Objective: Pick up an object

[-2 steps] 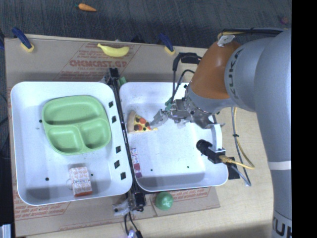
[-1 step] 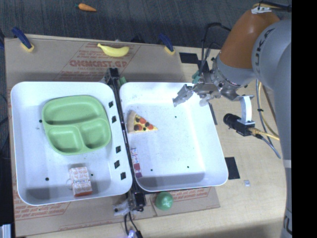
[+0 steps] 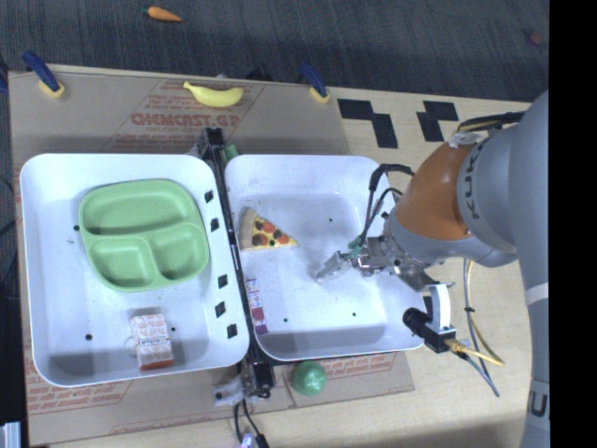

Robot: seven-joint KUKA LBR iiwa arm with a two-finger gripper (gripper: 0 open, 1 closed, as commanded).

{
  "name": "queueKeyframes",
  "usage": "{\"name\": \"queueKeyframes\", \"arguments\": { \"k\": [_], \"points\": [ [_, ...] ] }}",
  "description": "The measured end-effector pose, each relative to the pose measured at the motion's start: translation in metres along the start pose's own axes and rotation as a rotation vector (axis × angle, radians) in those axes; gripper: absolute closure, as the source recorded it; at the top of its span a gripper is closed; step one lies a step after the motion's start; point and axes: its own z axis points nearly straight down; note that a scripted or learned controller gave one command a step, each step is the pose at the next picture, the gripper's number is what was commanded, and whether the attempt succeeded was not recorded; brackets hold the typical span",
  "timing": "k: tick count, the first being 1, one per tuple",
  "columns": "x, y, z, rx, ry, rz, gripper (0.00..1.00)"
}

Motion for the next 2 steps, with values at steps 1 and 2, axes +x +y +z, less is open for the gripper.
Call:
{"name": "queueKeyframes", "arguments": {
  "k": [1, 2],
  "points": [
    [-0.007, 0.089, -0.001, -0.004, 0.000, 0.000, 0.00],
    [0.052, 0.122, -0.065, -0.006, 0.000, 0.000, 0.00]
  ]
}}
